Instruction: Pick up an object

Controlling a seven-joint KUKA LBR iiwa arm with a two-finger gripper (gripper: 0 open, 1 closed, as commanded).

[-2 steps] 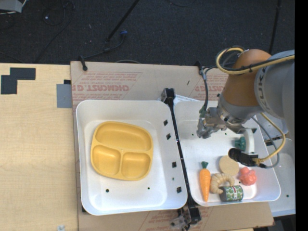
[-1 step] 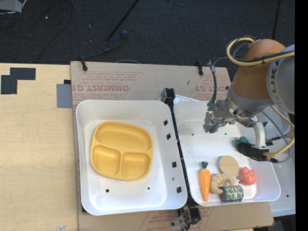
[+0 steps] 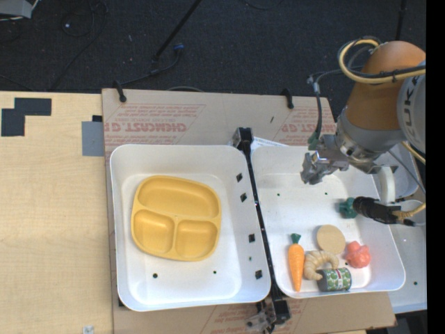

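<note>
Claw: gripper point(image 3: 314, 168) hangs over the upper part of the right bin point(image 3: 281, 165), near the bin's far wall; nothing shows between its tips, and whether they are spread or pressed together I cannot tell from this slant.
Arm: grey wrist with an orange band point(image 3: 389, 61) reaches in from the right side, above the bin's far right corner.
Things to pick: all sit in the near half of the right bin, toward the near right corner and well apart from the claw.
Carrot point(image 3: 296, 261): nearest the divider, lying with its long axis running near-to-far, green top pointing toward the claw.
Round biscuit point(image 3: 331, 239): the closest piece to the claw, just right of the carrot's top.
Pink lump point(image 3: 358, 254): right of the biscuit.
Small can point(image 3: 335, 279): on its side by the near wall, touching a pale curled piece point(image 3: 318, 261).
Left bin point(image 3: 122, 186): holds a yellow divided plate point(image 3: 176, 217).
Key relation: the cluster lies toward the near edge from the claw, slightly right; judged, the move needs travel that way, then down.
</note>
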